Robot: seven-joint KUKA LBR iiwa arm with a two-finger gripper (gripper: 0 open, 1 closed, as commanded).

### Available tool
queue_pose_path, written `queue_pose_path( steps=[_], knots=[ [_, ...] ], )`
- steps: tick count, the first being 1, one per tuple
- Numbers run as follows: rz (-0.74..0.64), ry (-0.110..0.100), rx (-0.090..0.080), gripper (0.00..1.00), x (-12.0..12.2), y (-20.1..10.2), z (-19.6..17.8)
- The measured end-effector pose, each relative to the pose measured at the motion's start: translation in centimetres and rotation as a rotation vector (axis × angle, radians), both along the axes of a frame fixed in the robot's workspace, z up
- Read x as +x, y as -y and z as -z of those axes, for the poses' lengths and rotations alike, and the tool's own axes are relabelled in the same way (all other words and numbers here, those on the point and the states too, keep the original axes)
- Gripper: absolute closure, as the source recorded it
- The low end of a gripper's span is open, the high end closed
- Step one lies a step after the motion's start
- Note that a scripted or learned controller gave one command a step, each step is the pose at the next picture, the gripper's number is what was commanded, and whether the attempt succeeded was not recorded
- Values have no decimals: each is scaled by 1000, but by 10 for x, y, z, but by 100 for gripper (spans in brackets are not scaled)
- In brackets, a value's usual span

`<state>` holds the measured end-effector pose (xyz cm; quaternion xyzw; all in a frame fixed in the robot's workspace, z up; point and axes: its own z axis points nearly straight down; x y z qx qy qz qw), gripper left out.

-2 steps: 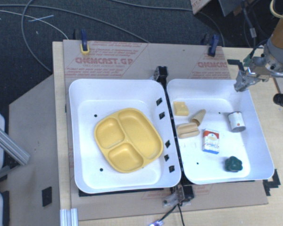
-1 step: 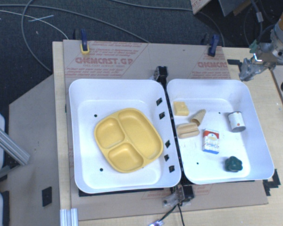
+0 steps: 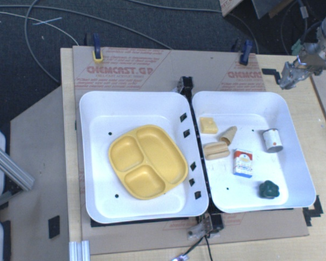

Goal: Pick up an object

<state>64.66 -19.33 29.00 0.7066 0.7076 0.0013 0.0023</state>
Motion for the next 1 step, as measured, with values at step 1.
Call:
queue_pose_path(
  steps=[1],
  knots=[
    [-4, -8, 4, 100, -20, -53, 17]
  ],
)
